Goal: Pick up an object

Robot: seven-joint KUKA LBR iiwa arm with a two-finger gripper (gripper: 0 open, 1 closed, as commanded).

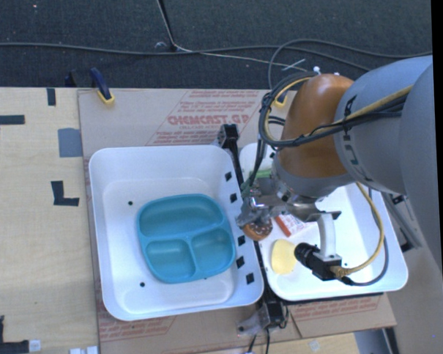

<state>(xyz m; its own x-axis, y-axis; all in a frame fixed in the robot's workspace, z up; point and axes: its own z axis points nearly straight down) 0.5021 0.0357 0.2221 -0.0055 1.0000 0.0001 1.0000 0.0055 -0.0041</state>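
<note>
My gripper (252, 211) hangs low over the left edge of the right bin (380, 276), beside the wall shared by both bins. Directly under it lies a small brown round object (257, 229), touching or nearly touching the gripper's tip. A pale yellow rounded object (283, 257) rests just in front of that on the bin floor. A red and white packet (289, 225) lies to the right of the brown object. A bit of green (262, 174) peeks out behind the wrist. The arm's orange band (314, 124) and grey body hide much of the right bin.
The left bin (109, 214) holds a blue divided plate (186, 236) in its middle. Black clips (228, 139) line the wall between the bins. A black fitting with a yellow cable (317, 262) sticks out over the right bin's front.
</note>
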